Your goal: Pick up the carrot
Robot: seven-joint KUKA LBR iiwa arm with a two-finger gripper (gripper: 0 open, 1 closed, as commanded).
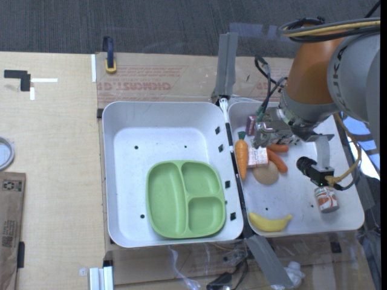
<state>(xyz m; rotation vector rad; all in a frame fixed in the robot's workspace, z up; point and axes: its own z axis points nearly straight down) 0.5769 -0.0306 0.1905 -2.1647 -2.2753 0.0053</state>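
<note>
Nearest us, a banana (269, 222) lies at the right bin's (347, 219) front edge. We see the carrot (242, 157), orange with a green top, lying lengthwise along that bin's left wall, just left of the gripper (264, 136). We cannot tell the gripper's state.

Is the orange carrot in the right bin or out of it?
In it. The orange carrot lies lengthwise against the left wall of the right white bin, green top toward the back, beside the small white box.

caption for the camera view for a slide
KUKA arm's gripper hovers over the right bin beside the carrot; green plate in left bin.
</note>
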